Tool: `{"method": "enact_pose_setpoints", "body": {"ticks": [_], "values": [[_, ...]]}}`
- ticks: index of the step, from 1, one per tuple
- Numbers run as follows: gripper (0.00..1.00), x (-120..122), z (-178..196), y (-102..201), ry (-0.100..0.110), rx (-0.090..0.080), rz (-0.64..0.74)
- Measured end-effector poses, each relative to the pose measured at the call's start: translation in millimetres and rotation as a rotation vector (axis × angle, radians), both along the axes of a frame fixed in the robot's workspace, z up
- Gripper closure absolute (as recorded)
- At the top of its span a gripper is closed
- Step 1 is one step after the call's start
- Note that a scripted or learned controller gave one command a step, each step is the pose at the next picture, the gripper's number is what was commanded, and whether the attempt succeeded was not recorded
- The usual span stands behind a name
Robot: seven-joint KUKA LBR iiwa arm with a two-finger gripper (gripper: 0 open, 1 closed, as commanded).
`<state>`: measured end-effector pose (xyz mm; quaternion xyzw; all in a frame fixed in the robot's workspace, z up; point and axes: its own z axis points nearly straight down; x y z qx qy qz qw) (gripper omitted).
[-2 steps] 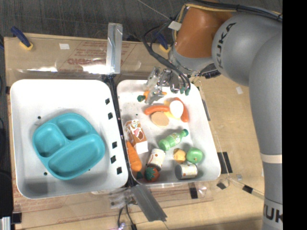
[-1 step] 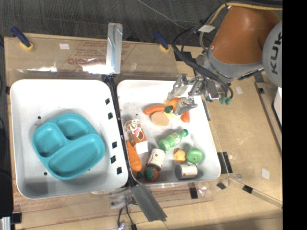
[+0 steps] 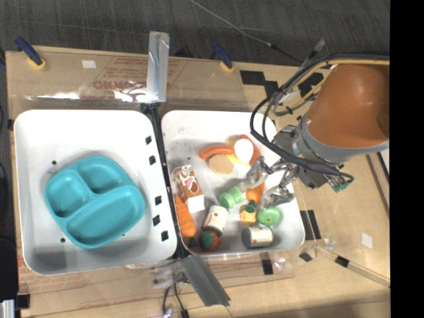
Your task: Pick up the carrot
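The grey arm's open, empty pincer [image 3: 267, 181] hovered among toys at centre-right of the frame, while the long orange toy carrot [image 3: 185, 216] lay lower left against the right-hand white bin's [image 3: 173, 126] wall; reaching it required shifting leftward.

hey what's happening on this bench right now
A grey robot arm with an orange band reaches in from the right, and its gripper is down among a pile of toy foods in the right bin. It is meant to pick up the carrot, which lies along that bin's left wall, apart from the gripper and not yet picked up. The gripper sits over a small orange piece and a green cup instead. The left bin holds a teal divided plate.
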<state>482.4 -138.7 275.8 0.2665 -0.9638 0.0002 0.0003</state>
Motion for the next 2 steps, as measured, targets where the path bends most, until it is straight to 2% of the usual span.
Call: {"method": "enact_pose_setpoints", "body": {"ticks": [1, 2], "values": [[1.0, 21.3, -76.1, -0.9, 0.003, 0.003, 0.362], [1.0, 30.1, -45.4, 21.7, -0.003, 0.001, 0.726]]}}
